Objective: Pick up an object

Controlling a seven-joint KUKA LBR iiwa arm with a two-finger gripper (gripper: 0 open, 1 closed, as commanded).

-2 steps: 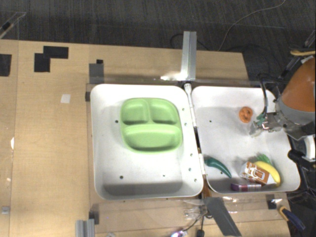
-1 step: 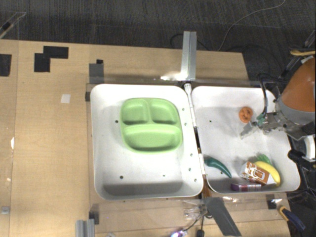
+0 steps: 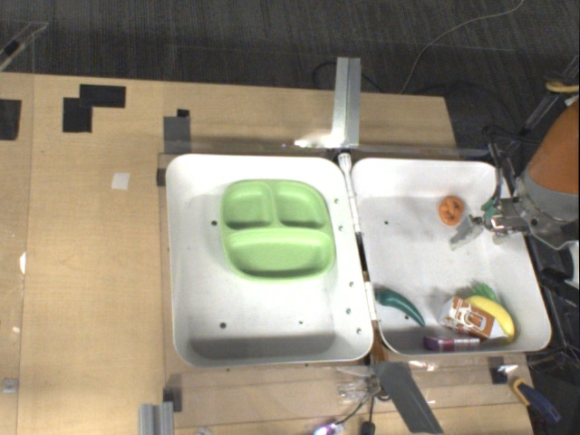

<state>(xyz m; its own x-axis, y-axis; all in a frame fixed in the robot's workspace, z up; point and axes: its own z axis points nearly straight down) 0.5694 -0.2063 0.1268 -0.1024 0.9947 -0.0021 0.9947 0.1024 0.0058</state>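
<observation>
Pale wooden worktop (image 3: pixel 82 270): carries two shallow white plastic bins set side by side.

Left bin (image 3: pixel 195 324): holds one light-green plastic divided plate (image 3: pixel 275 227), three compartments, lying flat near the bin's middle.

Right bin (image 3: pixel 399 188): holds a small round orange fruit (image 3: pixel 450 209) toward the far right; a dark green curved pepper-like piece (image 3: pixel 400 304) near the front left; a purple marker-shaped stick (image 3: pixel 449 341) at the front wall; a yellow plastic banana (image 3: pixel 494 318) touching a small brown-and-white carton (image 3: pixel 466 316).

Tool (image 3: pixel 473 227): low over the right bin, just beside the orange fruit; nothing visibly between the fingers; whether they stand open I cannot tell.

Step, as judged: approach, before any grasp. The next move calls for centring on the fruit, then descending and closing.
</observation>
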